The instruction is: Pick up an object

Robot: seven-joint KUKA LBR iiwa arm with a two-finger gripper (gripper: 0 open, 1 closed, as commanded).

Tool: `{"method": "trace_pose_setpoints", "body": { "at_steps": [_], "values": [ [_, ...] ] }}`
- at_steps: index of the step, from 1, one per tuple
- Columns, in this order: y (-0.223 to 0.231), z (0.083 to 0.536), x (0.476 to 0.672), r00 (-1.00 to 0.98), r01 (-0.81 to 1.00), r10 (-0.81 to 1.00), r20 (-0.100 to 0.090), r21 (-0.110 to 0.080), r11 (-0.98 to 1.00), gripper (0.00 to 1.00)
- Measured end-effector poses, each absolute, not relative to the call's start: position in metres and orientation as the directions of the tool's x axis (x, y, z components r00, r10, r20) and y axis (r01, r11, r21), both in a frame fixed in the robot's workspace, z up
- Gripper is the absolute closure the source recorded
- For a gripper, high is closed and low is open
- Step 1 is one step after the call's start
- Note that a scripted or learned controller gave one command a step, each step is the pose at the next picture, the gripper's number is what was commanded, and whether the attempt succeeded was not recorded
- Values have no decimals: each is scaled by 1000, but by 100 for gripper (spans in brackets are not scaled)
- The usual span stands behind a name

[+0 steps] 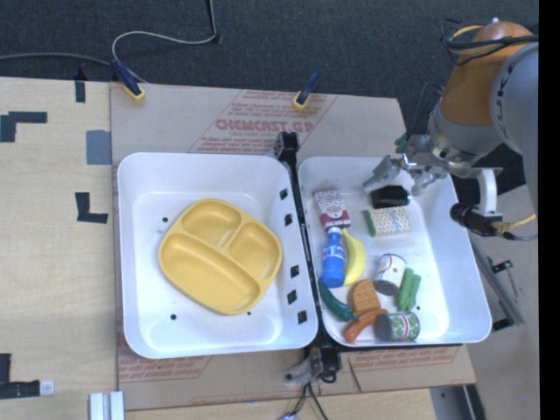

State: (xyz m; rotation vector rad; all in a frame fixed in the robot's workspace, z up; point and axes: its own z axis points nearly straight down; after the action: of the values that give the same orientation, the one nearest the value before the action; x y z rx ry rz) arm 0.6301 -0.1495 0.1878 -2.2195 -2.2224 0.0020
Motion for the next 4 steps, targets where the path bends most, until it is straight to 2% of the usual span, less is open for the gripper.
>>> {"method": "trace_pose_setpoints", "body": {
  "at_steps": [1,2,3,4],
  "values": [
    [-177,104,669,-3,1000,1000,-10,22,3,0],
    [-177,117,671,-5,1000,1000,-13,28,5,100],
    [-122,144,668,-2,1000,1000,1,0,2,100],
    [-101,126,668,-1,1000,1000,0,-2,1,100]
  ]
}}
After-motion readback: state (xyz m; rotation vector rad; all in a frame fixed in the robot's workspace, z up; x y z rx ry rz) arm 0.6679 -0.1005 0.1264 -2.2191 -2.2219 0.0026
